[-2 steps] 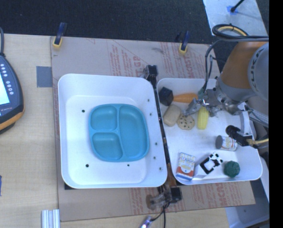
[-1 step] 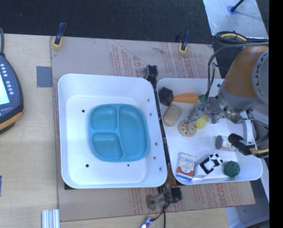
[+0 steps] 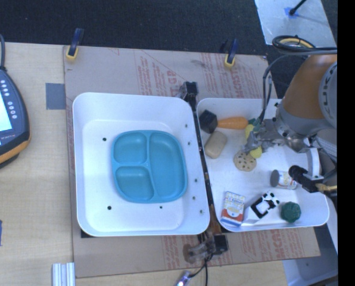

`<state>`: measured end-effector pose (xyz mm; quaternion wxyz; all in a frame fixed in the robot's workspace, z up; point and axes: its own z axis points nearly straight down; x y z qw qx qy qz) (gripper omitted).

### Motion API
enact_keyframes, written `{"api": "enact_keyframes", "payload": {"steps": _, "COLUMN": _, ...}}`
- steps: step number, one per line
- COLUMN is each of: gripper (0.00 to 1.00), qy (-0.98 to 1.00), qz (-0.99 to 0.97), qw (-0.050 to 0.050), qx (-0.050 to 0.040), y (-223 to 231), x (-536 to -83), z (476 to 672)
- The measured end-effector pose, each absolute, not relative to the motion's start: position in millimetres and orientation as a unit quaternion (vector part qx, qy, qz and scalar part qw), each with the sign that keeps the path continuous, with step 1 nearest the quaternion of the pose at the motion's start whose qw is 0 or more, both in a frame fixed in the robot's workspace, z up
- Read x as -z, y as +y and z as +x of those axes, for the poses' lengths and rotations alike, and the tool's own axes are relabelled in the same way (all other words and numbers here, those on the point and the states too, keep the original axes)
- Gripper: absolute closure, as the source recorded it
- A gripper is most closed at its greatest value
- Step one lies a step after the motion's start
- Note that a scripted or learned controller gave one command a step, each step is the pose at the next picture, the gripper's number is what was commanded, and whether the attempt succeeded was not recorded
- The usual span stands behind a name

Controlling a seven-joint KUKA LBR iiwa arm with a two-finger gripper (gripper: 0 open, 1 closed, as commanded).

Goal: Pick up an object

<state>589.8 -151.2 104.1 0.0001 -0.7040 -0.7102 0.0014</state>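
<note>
Claw [image 3: 256, 137] low in the right bin [image 3: 320, 219], beside the yellow toy [image 3: 251, 149] and just above the cookie [image 3: 245, 160]; cannot tell its state. Yellow toy looks small, light, probably hard plastic and slippery; best pinched across its narrow middle.

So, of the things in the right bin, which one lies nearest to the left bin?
The tan block, close against the dividing wall. The black lump and the small carton sit slightly further right; the green ball lies far right.

left bin [image 3: 82, 159]: blue divided plate [image 3: 149, 165] | far left: pendant [image 3: 2, 121]
</note>
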Motion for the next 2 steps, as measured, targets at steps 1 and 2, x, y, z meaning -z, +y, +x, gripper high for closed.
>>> {"api": "enact_keyframes", "payload": {"steps": 1, "gripper": 1.0, "qy": -0.71, "qz": -0.705, "qw": 0.002, "qx": -0.0024, "y": -99.9, "x": -91.6, "z": 624.0}}
{"api": "enact_keyframes", "payload": {"steps": 2, "gripper": 1.0, "qy": -0.709, "qz": -0.705, "qw": 0.001, "qx": 0.0, "y": -32.6, "x": -193.0, "z": 620.4}}
